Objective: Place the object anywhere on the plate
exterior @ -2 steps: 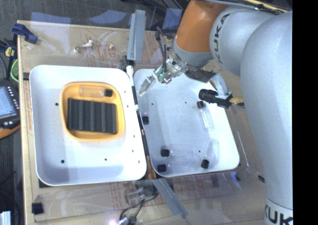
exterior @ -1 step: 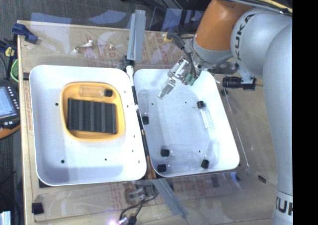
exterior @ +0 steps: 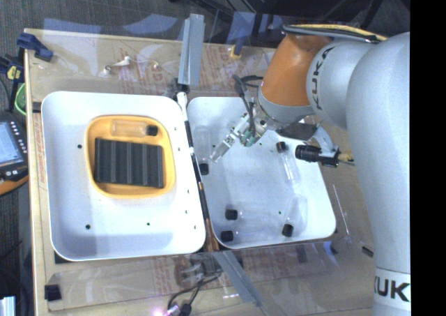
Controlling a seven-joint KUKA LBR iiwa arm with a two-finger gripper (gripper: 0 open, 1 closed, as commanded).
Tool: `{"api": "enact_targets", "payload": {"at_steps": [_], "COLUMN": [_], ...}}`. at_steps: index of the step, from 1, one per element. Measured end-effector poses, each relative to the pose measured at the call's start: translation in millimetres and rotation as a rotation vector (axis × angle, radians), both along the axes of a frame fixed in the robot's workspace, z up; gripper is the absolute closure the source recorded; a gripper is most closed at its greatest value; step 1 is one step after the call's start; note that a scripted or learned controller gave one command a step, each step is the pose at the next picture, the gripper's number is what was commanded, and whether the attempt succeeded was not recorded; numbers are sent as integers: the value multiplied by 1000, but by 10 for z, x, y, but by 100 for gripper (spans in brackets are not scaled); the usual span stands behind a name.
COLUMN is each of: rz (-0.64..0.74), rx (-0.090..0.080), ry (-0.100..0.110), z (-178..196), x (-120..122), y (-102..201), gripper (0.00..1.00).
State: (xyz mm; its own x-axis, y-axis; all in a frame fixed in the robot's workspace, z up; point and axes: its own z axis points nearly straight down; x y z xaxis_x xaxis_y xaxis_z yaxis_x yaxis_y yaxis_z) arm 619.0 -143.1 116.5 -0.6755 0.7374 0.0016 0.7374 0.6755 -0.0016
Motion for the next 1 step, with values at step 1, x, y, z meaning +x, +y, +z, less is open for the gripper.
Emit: {"api": "enact_targets", "payload": {"at_steps": [1], "rz": [81], "rx": [-1], "ry": [-4], "z": [811], "x": [270], "y": [692], "gripper": [0]}}
